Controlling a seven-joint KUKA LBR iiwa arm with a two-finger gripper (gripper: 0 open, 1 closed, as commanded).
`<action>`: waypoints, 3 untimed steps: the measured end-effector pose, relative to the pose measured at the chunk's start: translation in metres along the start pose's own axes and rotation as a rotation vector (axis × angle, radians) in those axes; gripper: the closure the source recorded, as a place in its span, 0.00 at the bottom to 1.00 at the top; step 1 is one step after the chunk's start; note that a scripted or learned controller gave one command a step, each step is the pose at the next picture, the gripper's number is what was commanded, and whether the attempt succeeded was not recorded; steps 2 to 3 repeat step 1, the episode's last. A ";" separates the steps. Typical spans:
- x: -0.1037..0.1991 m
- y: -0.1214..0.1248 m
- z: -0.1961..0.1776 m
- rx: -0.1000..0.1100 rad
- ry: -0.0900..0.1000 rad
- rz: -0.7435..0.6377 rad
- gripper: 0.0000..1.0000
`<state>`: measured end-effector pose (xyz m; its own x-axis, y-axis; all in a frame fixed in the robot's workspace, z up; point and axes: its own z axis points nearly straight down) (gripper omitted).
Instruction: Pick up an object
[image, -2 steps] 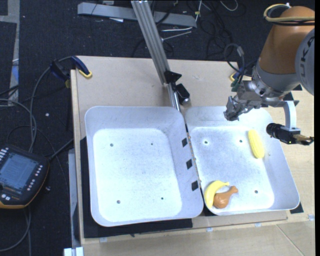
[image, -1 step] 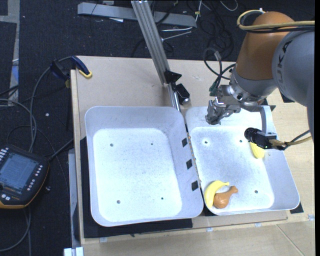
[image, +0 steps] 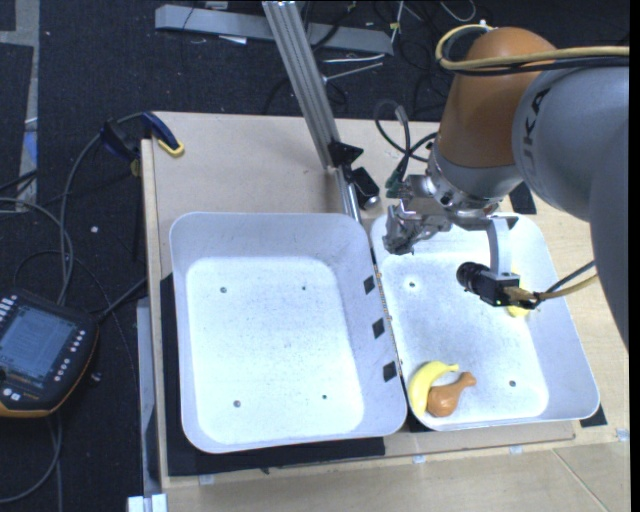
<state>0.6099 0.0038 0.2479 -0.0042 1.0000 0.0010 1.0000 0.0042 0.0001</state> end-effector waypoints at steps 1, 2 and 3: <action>0.056 -0.002 -0.004 0.000 0.000 -0.001 1.00; 0.056 -0.002 -0.004 0.000 0.000 -0.001 1.00; 0.056 -0.002 -0.004 0.000 0.000 -0.001 1.00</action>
